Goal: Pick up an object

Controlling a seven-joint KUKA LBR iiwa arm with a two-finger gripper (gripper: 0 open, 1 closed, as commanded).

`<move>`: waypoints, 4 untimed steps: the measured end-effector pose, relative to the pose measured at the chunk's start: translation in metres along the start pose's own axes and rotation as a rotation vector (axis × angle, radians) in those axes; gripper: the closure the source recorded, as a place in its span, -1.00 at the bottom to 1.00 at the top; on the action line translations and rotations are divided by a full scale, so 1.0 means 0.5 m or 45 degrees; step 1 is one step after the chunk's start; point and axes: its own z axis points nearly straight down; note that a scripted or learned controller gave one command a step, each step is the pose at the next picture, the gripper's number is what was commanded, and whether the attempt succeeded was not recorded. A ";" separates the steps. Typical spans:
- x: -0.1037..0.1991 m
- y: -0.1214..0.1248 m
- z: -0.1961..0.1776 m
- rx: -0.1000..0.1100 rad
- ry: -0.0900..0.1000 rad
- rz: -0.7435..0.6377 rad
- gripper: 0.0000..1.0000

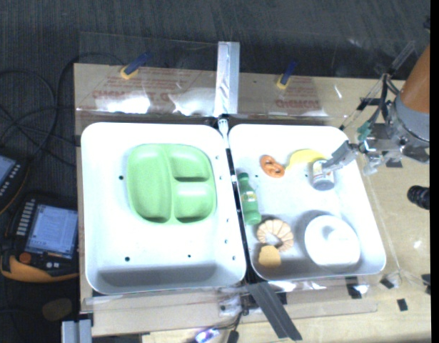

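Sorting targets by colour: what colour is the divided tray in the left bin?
Light green; the divided tray shows clearly in the camera view, lying in the left bin.

The right bin [369,213] holds the loose objects: an orange pretzel-shaped piece [272,166] near its far edge, with a yellow banana [305,156] just beside it on the right and a small grey cup [323,178] near the banana's right end. Along its left wall a green bottle [248,198] lies lengthwise, and toward the near edge sit a tan ridged shell-like piece [275,231], an orange-tan block [269,256] just below it, and a white round bowl [331,239] to their right. The left bin [98,191] holds a light green divided tray [170,182], lying flat near its middle.
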 end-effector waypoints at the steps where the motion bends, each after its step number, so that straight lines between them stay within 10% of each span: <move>1: -0.103 0.085 0.248 0.001 0.000 -0.118 -1.00; 2: -0.091 0.127 0.373 -0.015 0.002 -0.647 -1.00; 3: 0.014 -0.013 0.372 -0.013 -0.004 -0.594 -1.00; 4: 0.044 0.037 0.371 -0.015 -0.012 -0.783 -1.00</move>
